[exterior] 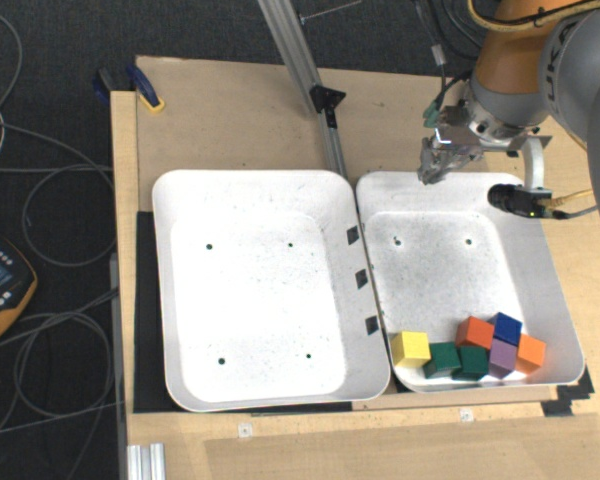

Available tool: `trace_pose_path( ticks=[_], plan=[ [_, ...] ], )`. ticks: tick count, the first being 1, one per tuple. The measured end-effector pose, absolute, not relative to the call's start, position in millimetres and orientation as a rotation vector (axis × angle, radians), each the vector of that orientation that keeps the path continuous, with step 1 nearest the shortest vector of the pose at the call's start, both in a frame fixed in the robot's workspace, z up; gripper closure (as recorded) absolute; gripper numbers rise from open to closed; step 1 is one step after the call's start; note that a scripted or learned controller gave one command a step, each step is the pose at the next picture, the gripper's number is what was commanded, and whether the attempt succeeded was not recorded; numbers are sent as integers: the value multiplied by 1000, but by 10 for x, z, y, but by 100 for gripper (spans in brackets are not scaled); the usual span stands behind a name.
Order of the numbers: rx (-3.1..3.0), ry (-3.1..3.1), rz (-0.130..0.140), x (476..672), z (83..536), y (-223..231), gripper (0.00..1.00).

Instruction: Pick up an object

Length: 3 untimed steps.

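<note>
Several small blocks lie bunched at the near edge of the right bin (pixel 540 268): a yellow block (pixel 412 347), two green blocks (pixel 456 360), two orange blocks (pixel 476 332), a blue block (pixel 507 326) and a purple block (pixel 503 357). My gripper (pixel 435 171) hangs over the far rim of the right bin, well away from the blocks. Nothing shows between or under its tips.
The left bin (pixel 180 218) sits beside the right one, with black clips along the shared edge. A slanted metal pole (pixel 300 58) stands behind the bins. Cables and a handheld unit (pixel 0 283) lie on the floor at the left.
</note>
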<state>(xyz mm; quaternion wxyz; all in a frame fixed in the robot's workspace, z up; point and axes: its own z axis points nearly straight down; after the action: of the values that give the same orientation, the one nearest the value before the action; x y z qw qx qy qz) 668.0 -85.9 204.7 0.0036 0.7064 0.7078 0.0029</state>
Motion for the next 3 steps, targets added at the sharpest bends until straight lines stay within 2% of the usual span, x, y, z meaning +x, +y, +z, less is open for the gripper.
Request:
trace_pose_path(
  ticks=[1, 2, 3],
  plan=[
    [2214, 2218, 9, 6627, 2678, -868, 100],
    [2218, 2221, 3, 6634, 2702, -864, 100],
    [2216, 2228, 2, 6620, 2717, -399, 100]
  ],
)
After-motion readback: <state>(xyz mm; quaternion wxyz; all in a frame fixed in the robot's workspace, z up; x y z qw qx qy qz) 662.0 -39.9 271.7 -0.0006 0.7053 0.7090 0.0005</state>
